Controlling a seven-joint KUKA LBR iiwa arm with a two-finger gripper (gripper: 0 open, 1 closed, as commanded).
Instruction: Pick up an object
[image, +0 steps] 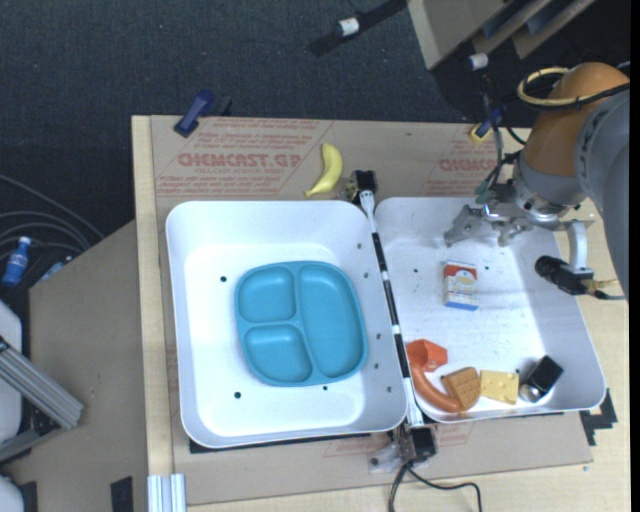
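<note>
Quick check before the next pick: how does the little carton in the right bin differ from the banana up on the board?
The carton is boxy, red and white with a blue edge; the banana is curved and plain yellow. The carton lies inside the right bin, on its floor below the gripper; the banana lies outside both bins, on the brown board behind the left bin. Both are small and lie apart from other items.

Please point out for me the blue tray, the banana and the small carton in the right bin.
blue tray (300, 322): camera view, on the ridge between its compartments.
banana (326, 170): camera view, middle of its curve.
small carton (460, 285): camera view, centre of its top face.
</note>
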